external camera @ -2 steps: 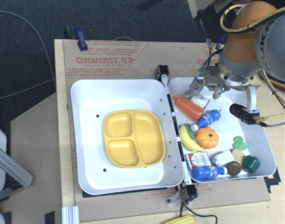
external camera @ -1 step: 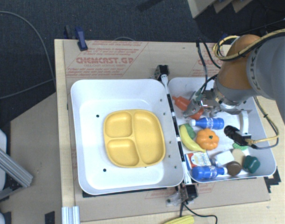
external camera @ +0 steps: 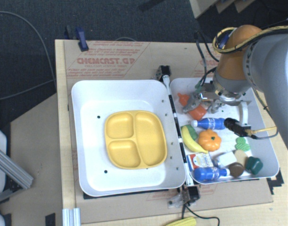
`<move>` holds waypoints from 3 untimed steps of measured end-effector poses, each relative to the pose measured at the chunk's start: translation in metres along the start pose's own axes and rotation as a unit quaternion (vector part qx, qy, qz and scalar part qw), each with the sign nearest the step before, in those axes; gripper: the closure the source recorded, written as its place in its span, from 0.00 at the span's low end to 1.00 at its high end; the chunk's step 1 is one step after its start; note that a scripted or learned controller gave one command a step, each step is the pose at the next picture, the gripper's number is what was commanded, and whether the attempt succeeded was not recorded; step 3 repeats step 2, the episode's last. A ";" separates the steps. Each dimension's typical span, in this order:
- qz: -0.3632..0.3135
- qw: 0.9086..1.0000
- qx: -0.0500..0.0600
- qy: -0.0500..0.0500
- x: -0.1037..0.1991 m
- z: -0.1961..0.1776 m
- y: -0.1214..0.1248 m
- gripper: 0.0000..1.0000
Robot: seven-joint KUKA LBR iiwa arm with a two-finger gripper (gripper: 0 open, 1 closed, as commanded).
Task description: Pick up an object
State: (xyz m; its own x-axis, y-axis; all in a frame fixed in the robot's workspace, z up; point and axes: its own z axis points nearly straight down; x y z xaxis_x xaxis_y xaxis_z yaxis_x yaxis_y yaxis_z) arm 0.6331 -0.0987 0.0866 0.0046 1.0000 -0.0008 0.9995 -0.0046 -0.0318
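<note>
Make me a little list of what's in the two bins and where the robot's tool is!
left bin: yellow plate with three sections
right bin: banana, orange pumpkin, two blue bottles, red toy, green toys
tool: low over the far end of the right bin, by the red toy
held: nothing seen between the fingers

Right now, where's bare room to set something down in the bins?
Left bin: bare white floor all round the yellow divided plate, widest along its far and left walls. Right bin: crowded with the banana, orange and bottles, with the gripper over its far end.
</note>
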 end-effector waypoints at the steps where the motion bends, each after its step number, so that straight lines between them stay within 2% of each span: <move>1: 0.000 1.000 0.010 0.003 0.001 -0.007 -0.004 1.00; 2: -0.003 1.000 -0.016 0.001 0.056 -0.097 -0.055 1.00; 3: -0.003 1.000 -0.016 0.001 0.056 -0.097 -0.055 1.00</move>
